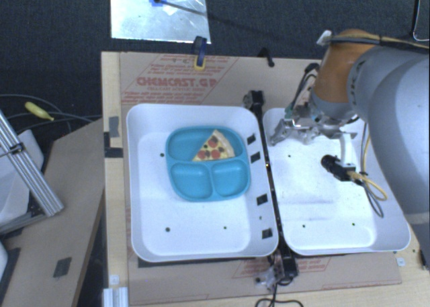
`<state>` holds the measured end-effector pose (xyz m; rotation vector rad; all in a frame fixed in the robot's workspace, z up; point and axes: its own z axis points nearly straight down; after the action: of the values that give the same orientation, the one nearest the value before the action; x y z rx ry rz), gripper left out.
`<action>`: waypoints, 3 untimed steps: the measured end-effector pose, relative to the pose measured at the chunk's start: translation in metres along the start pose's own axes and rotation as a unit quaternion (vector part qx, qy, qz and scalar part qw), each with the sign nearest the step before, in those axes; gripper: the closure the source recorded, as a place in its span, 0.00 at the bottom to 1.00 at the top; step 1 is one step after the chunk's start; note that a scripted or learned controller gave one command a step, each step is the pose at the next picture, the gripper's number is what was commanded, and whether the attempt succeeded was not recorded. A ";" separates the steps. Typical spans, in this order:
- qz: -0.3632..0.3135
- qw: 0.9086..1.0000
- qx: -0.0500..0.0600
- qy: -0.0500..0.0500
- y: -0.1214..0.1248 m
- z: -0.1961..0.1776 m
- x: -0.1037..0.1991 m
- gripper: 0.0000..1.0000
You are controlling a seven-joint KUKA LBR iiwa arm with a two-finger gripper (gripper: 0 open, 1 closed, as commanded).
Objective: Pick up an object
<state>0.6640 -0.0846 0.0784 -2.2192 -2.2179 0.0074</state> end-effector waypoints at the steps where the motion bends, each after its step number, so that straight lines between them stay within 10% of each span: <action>1: -0.007 1.000 -0.013 0.003 -0.001 -0.149 0.111 0.00; 2: -0.003 1.000 -0.001 0.001 -0.050 -0.104 0.127 0.00; 3: -0.005 1.000 -0.006 0.002 -0.110 -0.193 0.177 0.00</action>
<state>0.5557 0.0927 0.2718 -2.2114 -2.2334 -0.0118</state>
